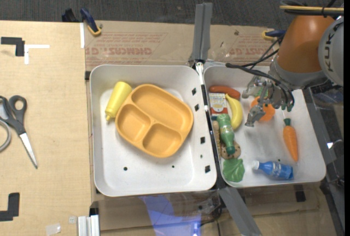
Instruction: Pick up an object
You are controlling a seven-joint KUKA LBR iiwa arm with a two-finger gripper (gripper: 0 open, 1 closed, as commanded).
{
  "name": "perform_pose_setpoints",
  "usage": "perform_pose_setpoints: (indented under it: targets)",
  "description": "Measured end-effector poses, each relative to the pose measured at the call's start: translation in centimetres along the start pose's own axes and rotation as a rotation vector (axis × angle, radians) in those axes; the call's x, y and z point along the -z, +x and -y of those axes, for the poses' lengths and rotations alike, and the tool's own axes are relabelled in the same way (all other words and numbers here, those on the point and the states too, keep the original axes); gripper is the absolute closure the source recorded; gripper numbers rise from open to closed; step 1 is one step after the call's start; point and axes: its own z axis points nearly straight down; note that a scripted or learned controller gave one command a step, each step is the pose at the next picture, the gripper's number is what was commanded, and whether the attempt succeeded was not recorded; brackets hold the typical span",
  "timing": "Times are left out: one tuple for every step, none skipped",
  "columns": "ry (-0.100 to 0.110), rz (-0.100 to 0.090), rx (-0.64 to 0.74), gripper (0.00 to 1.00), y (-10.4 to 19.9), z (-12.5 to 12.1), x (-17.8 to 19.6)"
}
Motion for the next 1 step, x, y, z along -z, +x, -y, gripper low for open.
perform_pose_setpoints:
  targets:
    - [0.001,0.005,0.003,1.0,-0.15,-0.07,1.03]
